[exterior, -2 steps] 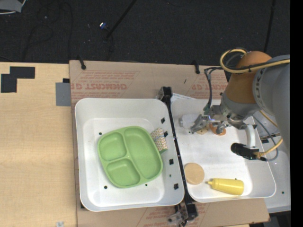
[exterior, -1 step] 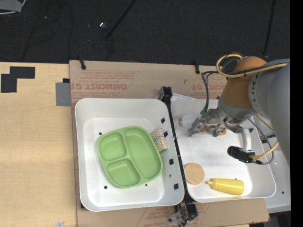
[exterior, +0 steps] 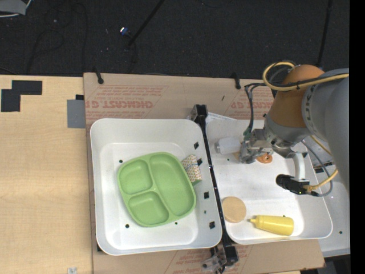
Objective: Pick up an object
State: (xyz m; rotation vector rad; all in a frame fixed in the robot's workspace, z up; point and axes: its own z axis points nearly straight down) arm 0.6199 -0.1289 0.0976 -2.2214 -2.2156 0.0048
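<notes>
My gripper [exterior: 249, 154] hangs low over the far part of the right bin [exterior: 319, 221], with the grey arm reaching in from the right. A small orange piece [exterior: 264, 159] lies just to its right, partly hidden by the wrist. A pale, whitish object [exterior: 227, 146] rests just to the gripper's left. Nearer the front of this bin lie a tan round disc [exterior: 234, 209] and a yellow squeeze bottle [exterior: 274, 224] on its side.
The left bin [exterior: 105, 147] holds a green divided plate [exterior: 156, 189] and a small patterned object [exterior: 193, 168] against the plate's right rim. A black divider [exterior: 207, 170] runs between the bins. A black cable end [exterior: 292, 183] hangs from the arm over the right bin.
</notes>
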